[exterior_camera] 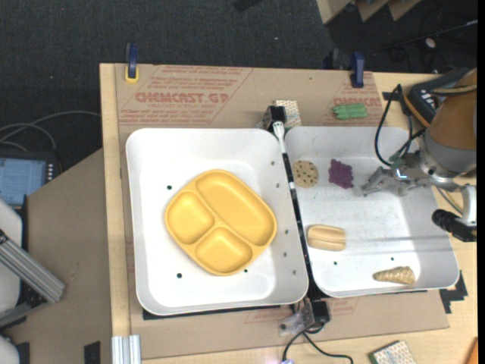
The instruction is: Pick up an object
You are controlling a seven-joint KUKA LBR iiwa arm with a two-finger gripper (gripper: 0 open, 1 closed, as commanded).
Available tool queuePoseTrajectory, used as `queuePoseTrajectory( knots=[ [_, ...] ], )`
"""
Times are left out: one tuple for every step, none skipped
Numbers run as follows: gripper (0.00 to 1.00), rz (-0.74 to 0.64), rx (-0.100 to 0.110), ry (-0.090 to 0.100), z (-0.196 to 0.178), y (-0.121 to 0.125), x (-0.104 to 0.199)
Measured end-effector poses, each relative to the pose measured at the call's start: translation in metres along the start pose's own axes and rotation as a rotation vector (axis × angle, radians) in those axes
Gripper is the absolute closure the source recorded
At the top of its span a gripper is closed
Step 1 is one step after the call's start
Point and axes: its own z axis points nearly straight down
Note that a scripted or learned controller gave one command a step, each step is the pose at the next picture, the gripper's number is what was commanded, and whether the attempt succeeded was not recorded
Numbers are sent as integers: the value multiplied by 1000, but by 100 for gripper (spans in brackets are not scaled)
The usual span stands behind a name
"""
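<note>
Gripper (pixel 388 180) spread open with nothing between the two metal fingers, low over the right bin (pixel 424 233). Nearest to the gripper: bumpy purple grape bunch (pixel 341 174), just to its left. Beyond that, round spotted cookie (pixel 305 173). Below the gripper, smooth tan bread roll (pixel 326 238), lying sideways.

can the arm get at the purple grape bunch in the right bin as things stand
Probably yes. The small purple toy grape bunch lies in the open on the right white bin's floor, apart from the round brown cookie beside it. The end effector is just to its right, with nothing between them.
</note>
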Motion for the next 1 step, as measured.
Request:
queuePoseTrajectory(
  knots=[
    [0, -15, -10, -8, 1, 59, 68]
  ],
)
